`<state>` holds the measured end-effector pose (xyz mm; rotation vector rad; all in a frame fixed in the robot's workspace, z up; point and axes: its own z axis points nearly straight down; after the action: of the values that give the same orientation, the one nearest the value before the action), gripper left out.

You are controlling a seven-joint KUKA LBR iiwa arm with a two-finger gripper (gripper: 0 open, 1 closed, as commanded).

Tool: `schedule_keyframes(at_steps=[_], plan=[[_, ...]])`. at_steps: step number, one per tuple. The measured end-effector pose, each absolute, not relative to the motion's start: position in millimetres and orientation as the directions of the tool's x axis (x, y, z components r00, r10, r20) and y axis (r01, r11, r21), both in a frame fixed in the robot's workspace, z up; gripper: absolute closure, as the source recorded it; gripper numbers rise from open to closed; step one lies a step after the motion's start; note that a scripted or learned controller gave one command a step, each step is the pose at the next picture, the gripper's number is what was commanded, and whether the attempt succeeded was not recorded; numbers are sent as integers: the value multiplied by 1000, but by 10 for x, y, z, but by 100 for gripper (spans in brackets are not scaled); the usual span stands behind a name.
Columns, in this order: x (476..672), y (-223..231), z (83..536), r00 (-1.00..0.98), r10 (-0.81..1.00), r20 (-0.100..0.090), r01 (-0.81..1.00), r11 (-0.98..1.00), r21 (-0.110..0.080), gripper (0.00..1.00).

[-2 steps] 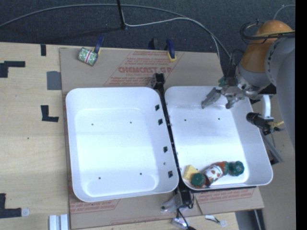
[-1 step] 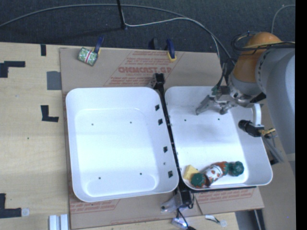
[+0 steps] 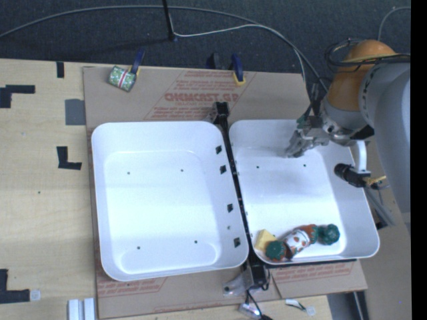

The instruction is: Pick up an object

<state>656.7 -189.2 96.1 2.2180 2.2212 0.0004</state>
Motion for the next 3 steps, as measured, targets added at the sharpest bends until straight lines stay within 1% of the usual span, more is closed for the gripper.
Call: schedule_keyframes(at_steps=[1, 3], plan=[[6548, -1946, 1575, 0, 1000, -1, 1000, 0, 5, 100], [6516, -2082, 2502, -1, 1000, -1, 1000, 1, 4, 100]])
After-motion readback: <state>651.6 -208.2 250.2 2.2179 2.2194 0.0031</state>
